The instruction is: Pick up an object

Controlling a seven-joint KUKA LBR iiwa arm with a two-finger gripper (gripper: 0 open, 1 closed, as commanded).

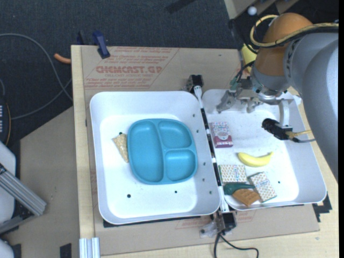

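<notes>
Over right bin (pixel 306 192), hand (pixel 238 102), banana (pixel 255 158) apart

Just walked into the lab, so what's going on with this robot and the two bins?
The grey arm reaches in over the far end of the right bin, its gripper hanging above bare floor. Nothing is between its fingers. Nearer the camera lie a pink packet, a banana and some snack packets. The left bin has a blue divided plate.
</notes>
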